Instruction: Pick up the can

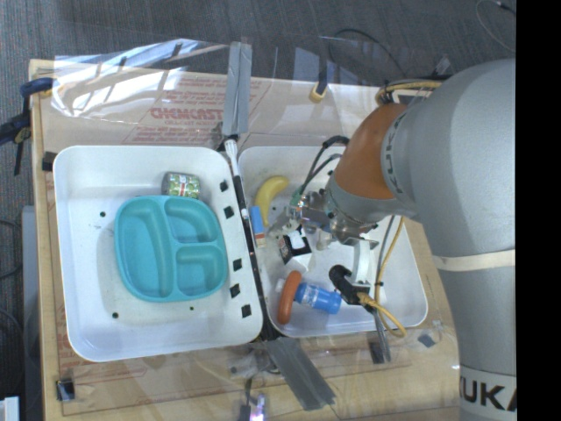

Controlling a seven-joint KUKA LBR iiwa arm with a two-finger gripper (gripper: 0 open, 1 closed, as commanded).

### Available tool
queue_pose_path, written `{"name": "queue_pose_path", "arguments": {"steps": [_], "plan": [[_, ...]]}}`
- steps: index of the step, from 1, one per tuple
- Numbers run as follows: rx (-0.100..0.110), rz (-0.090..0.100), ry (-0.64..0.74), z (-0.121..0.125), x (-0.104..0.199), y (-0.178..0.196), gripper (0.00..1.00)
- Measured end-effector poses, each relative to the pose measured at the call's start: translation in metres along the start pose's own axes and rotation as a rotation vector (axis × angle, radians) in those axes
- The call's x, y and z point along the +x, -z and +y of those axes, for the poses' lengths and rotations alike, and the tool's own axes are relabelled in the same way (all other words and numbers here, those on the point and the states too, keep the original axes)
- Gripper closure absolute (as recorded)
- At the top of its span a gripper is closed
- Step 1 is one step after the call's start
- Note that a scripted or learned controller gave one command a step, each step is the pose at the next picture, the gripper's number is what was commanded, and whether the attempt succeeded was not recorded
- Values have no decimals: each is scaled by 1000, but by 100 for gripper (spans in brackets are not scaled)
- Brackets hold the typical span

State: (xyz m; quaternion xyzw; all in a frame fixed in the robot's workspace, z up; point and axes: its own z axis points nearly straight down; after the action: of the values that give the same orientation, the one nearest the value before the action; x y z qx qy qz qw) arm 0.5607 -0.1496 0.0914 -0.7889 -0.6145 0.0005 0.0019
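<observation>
The can is lying in the left bin, touching the far edge of the turquoise tray; the gripper is hanging over the right bin, its grasp impossible to tell.

One fixed camera looks down at a slant from above the bench, far enough to take in both white bins whole; the arm enters from the right.
</observation>
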Motion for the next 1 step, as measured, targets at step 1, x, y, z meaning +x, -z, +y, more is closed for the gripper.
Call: {"name": "queue_pose_path", "arguments": {"steps": [1], "plan": [[0, -1, -66, -3, -51, 62, 0]]}}
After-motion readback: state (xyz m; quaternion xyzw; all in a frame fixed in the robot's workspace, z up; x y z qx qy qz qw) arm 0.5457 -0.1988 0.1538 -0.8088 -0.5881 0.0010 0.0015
